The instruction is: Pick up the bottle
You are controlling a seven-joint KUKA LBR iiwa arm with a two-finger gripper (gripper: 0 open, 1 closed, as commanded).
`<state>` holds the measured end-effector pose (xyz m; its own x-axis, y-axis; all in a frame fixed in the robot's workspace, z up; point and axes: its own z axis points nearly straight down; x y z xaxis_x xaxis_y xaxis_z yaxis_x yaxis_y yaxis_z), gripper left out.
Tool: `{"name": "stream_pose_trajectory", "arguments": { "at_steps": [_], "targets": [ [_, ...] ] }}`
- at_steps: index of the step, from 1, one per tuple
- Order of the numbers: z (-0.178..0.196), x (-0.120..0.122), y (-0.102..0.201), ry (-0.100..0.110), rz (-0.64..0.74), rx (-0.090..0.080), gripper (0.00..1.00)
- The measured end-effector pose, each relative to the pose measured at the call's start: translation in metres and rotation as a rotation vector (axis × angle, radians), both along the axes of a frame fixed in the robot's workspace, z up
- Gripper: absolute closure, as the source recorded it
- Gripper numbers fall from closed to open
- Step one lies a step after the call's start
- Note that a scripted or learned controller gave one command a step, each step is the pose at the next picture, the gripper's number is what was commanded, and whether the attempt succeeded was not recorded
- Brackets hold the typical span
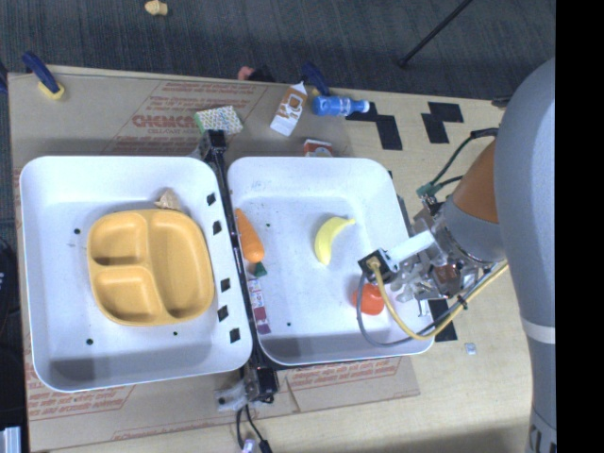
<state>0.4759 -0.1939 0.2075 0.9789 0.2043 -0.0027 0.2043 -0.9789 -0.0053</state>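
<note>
State of the claw point(408, 286) cannot be told; an orange object point(370, 299) lies just beside it, the blue bottle point(335, 107) well apart

I count two white bins point(47, 347), one yellow divided plate point(151, 262), one carrot point(250, 237), one banana point(328, 237), one orange-red thing point(371, 299) I can't name, one blue bottle point(332, 107), and two blue clamps point(43, 76) on the surface point(472, 385).
</note>
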Motion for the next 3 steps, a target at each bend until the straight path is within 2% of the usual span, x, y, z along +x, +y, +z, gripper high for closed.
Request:
{"name": "stream_pose_trajectory", "arguments": {
  "at_steps": [2, 3],
  "targets": [
    [0.011, 0.0, 0.016, -0.001, 0.005, -0.001, 1.0],
    [0.015, 0.0, 0.002, 0.0, 0.004, -0.001, 1.0]
  ]
}}
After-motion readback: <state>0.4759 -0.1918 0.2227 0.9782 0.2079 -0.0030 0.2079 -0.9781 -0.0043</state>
